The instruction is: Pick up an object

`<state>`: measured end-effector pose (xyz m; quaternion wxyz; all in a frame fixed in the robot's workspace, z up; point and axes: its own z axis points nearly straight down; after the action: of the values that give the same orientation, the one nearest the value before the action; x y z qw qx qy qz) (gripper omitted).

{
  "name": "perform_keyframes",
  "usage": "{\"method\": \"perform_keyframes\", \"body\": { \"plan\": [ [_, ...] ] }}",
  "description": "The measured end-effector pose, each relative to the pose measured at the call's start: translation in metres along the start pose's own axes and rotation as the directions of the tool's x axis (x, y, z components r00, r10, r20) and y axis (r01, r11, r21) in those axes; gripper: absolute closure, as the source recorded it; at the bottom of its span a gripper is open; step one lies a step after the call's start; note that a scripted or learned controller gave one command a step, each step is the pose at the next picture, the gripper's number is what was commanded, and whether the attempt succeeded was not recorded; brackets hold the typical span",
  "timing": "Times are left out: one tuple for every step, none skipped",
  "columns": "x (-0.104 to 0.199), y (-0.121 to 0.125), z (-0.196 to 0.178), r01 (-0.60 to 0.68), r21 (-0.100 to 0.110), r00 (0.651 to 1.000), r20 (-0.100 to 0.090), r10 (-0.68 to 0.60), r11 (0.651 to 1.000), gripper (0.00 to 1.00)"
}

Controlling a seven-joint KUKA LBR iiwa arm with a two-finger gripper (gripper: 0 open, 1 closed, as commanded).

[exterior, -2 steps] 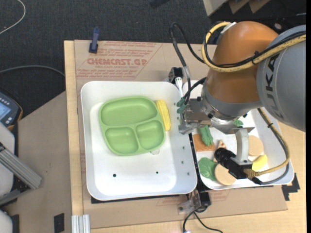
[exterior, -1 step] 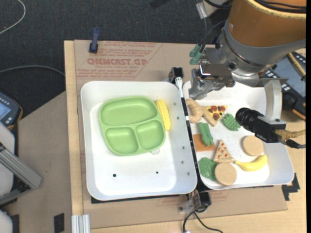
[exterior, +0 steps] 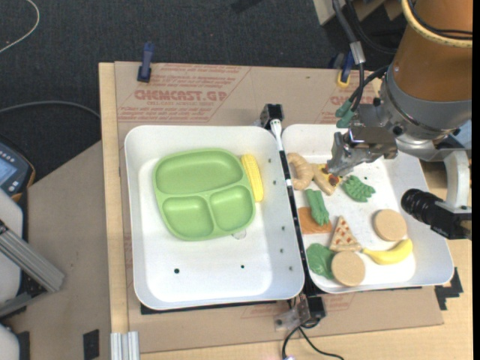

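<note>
My gripper [exterior: 337, 165] hangs low over the back of the right bin [exterior: 427, 272]. Its tip is just above a small brown toy piece [exterior: 328, 181], with a tan lumpy food toy [exterior: 301, 172] to its left and a green leafy toy [exterior: 359, 190] to its right. The arm's grey and orange body covers the bin's far right corner. Nothing is visibly lifted off the bin floor.
Nearer the front of the right bin lie a green pod [exterior: 318, 208], an orange slab [exterior: 310, 221], a pizza slice [exterior: 343, 235], two round biscuits [exterior: 389, 225], a banana [exterior: 389, 254] and a green leaf [exterior: 320, 257]. The left bin [exterior: 217, 276] holds a green divided plate [exterior: 202, 193] and a yellow corn cob [exterior: 253, 177].
</note>
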<state>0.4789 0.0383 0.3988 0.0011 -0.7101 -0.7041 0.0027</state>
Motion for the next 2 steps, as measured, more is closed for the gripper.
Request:
{"method": "perform_keyframes", "body": {
  "plan": [
    [-0.006,0.026,0.064,0.006,0.003,1.0,-0.001,-0.006,1.0,1.0],
    [0.078,0.006,0.028,0.019,-0.01,1.0,-0.005,-0.019,1.0,1.0]
  ]
}}
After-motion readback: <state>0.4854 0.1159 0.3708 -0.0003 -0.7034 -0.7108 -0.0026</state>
